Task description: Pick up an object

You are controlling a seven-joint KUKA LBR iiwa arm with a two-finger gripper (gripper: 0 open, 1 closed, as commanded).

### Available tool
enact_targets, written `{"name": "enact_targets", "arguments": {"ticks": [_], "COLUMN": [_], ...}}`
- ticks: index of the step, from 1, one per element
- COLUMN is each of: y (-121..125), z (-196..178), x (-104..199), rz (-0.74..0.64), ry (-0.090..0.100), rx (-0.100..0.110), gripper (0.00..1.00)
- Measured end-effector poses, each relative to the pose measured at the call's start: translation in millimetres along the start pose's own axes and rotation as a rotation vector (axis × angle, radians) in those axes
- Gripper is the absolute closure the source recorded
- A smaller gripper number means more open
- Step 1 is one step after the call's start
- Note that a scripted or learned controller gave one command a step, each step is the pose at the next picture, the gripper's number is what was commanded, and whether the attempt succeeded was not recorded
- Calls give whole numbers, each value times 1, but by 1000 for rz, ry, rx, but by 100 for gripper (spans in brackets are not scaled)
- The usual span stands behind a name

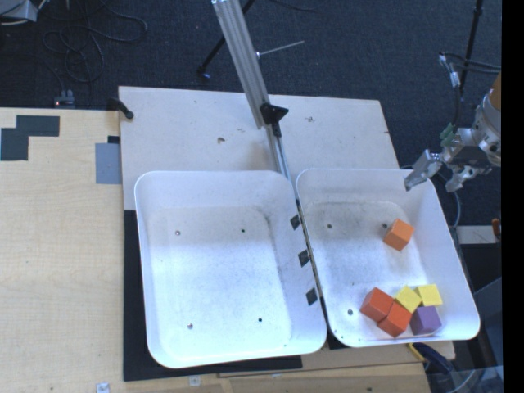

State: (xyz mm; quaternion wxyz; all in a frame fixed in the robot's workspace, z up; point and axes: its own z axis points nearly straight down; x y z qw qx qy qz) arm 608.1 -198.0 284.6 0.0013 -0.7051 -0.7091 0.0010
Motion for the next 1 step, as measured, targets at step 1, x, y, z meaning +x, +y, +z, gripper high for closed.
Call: {"name": "enact_targets", "arguments": {"ticks": [1], "y": [-52], "z": [125], "x": [-11], "rz": [7], "ry": [3], "rx": [9], "gripper": [0]}}
